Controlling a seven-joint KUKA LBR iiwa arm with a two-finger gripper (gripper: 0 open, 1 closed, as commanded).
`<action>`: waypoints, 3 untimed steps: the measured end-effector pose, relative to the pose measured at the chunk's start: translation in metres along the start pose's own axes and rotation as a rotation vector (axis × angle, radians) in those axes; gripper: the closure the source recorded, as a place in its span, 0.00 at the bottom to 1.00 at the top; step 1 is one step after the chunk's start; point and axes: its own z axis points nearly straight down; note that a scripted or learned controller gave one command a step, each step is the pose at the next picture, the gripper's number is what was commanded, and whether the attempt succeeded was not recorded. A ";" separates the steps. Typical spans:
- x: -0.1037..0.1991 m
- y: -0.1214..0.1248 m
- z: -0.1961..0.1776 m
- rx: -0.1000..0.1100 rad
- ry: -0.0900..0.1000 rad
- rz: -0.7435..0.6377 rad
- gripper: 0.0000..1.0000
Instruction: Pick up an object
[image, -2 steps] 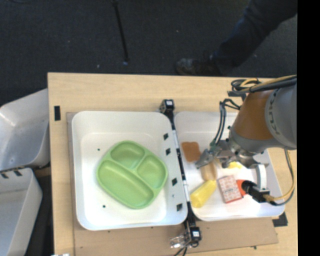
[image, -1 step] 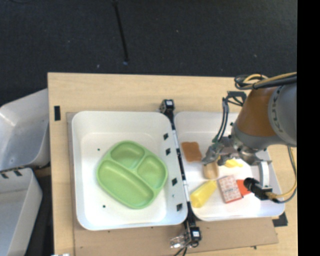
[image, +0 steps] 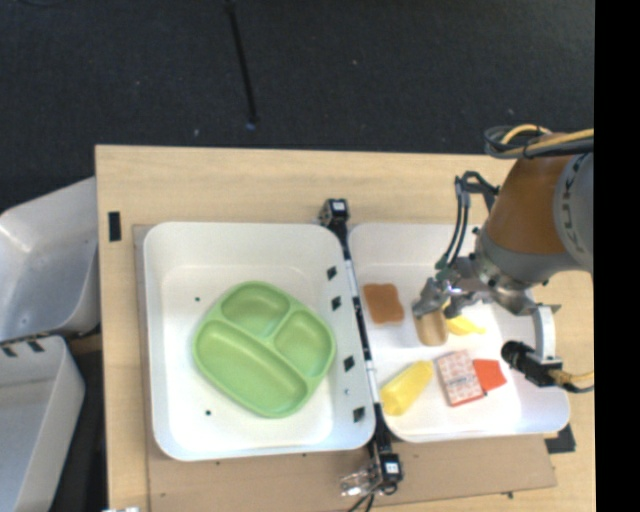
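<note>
Wooden bench (image: 120, 180) underneath, bearing two shallow white bins side by side. Left bin (image: 160, 300) holding a green divided plate (image: 263, 347), well away from the arm. Right bin (image: 400, 245) crowded with small things, the grey and orange arm (image: 535, 215) reaching in over it from the right.

Gripper (image: 436, 305) low over the middle of the right bin, hanging directly above a small tan cylinder (image: 431, 330), apparently touching or nearly touching its top. Cannot tell how wide the gripper stands, nor whether anything is caught in it; nothing visibly lifted.

Likeliest target, judging by position: the tan cylinder, straight below the gripper, seemingly upright, so a plain vertical descent looks enough. Brown block (image: 383, 303) to the left of the gripper, near but apart. Yellow piece (image: 463, 324) just right of the cylinder, close enough to crowd a grasp. Further toward the near edge: yellow oblong (image: 406, 387), long axis slanting up to the right; patterned card (image: 459, 378); orange piece (image: 490, 375) touching the card.
</note>
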 end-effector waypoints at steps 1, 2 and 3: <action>0.007 0.007 -0.050 -0.002 -0.001 -0.005 1.00; 0.003 0.003 -0.095 -0.002 -0.001 -0.005 1.00; 0.046 0.025 -0.084 0.002 0.000 -0.007 1.00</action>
